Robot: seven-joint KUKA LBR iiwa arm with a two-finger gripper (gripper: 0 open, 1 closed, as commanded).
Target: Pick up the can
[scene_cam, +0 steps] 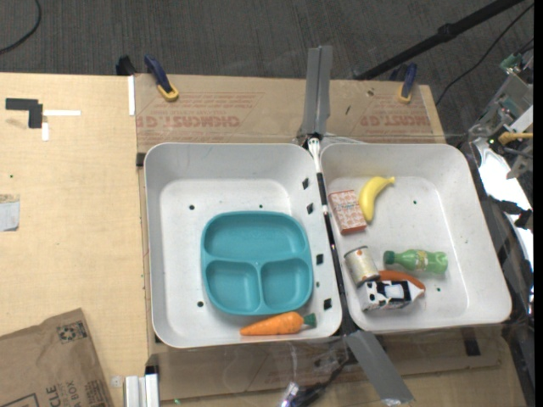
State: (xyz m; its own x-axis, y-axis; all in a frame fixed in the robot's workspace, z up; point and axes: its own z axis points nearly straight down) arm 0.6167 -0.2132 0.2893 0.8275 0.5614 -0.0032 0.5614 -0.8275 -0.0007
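The small silver metal can point(361, 265) lies on its side in the right shallow white bin point(458, 227), long axis running from upper left to lower right, touching a black-and-white cow toy point(392, 294).

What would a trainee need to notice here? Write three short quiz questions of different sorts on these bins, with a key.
1. True or false: the can lies in the same bin as the teal divided plate.
2. Which thing lies nearest the can?
A. the banana
B. the carrot
C. the black-and-white cow toy
3. Fill in: the green bottle lies on its ____.

Key:
1. False. The can is in the right bin; the plate is in the left bin.
2. C. The cow toy lies just in front of the can.
3. Side.
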